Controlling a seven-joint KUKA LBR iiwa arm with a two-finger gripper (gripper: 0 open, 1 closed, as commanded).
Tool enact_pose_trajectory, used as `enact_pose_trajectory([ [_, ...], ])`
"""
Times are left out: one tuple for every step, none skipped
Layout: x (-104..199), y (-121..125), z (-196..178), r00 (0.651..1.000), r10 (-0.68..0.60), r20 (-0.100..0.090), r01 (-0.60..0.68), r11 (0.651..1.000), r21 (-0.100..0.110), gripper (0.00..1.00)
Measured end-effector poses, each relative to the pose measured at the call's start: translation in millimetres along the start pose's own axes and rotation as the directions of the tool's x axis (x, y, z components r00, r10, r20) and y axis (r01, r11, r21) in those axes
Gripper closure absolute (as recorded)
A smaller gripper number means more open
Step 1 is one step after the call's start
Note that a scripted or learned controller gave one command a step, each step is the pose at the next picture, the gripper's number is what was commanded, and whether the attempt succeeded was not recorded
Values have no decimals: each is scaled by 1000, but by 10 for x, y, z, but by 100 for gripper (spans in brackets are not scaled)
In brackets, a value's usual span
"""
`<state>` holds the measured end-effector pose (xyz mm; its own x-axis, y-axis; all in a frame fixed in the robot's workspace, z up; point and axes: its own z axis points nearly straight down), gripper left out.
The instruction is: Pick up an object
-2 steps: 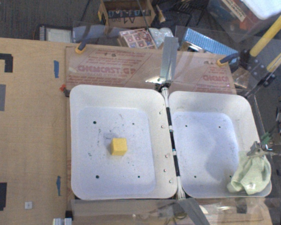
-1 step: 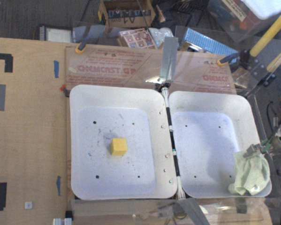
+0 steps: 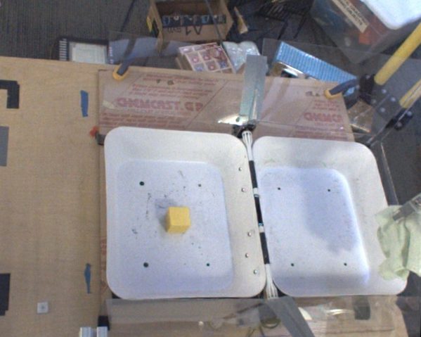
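A small yellow cube (image 3: 178,220) lies on the floor of the left white bin (image 3: 126,160), a little left of and below its middle. It rests flat, apart from every wall. Faint grey scuff marks surround it on the bin floor.
The right white bin (image 3: 365,172) adjoins the left one along a central seam (image 3: 256,209). A pale green cloth (image 3: 399,241) drapes over the right bin's right rim. Cardboard, boxes and clutter lie behind the bins; a wooden bench top (image 3: 40,190) stretches to the left.
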<state>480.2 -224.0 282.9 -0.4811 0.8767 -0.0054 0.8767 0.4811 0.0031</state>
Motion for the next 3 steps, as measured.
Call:
enact_pose_trajectory([
  [6, -2, 167, 995, -99, -5, 99, 995, 2, 100],
  [9, -6, 713, 1000, -5, -4, 5, 1000, 2, 100],
  [0, -5, 376, 1000, 8, -1, -8, 1000, 0, 100],
])
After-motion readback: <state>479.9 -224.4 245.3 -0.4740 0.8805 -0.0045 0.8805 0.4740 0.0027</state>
